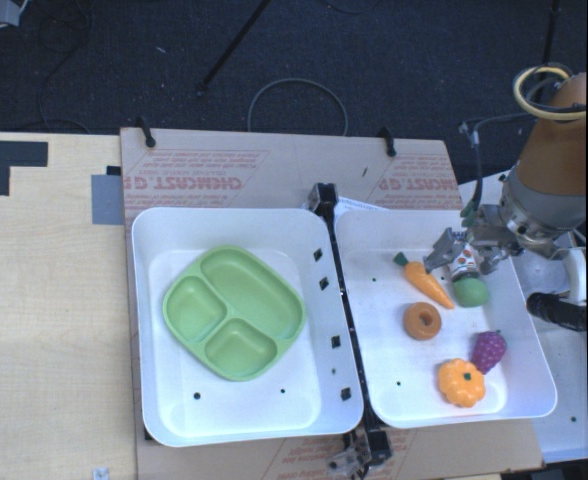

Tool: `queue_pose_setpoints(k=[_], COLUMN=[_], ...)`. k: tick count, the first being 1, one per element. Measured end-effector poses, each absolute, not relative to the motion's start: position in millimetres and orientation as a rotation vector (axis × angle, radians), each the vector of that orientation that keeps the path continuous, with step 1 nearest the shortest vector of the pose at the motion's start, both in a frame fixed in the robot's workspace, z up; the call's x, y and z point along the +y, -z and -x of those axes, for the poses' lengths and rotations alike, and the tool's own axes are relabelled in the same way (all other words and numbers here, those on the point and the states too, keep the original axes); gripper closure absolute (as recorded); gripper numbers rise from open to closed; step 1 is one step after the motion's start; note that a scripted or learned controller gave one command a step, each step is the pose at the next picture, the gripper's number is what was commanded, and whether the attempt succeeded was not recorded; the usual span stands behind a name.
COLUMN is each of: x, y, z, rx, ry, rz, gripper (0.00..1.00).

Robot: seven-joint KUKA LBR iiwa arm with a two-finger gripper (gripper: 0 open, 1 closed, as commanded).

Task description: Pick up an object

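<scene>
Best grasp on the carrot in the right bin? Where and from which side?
Probably the carrot at its orange mid-body, from above, jaws closing across its width. It lies flat and diagonal, green top at upper left; the thick middle gives more purchase than the tapered tip, which sits close to the green ball.

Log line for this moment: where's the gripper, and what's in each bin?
gripper: right bin, above carrot, green ball | also: donut, grapes, pumpkin | left bin: green plate

The floor [174, 48] at the top is dark and looks like carpet. Thin black cables [299, 93] lie on it. A pale wood table [44, 318] is on the left. Brown cardboard [274, 173] with red writing lies on the bench.
</scene>
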State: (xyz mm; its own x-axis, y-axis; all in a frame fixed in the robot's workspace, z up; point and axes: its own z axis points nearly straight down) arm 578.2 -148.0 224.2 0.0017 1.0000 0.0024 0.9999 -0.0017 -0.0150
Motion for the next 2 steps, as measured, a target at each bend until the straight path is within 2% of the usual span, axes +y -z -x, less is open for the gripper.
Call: queue_pose_setpoints(k=[1, 2], x=[-148.2, -148.6], y=[-231.8, -167.1], z=[-580.8, -579.1], rx=[-2.221, -2.216], ry=[-0.002, -0.008], rz=[2.221, 2.216], gripper=[0.00, 0.00])
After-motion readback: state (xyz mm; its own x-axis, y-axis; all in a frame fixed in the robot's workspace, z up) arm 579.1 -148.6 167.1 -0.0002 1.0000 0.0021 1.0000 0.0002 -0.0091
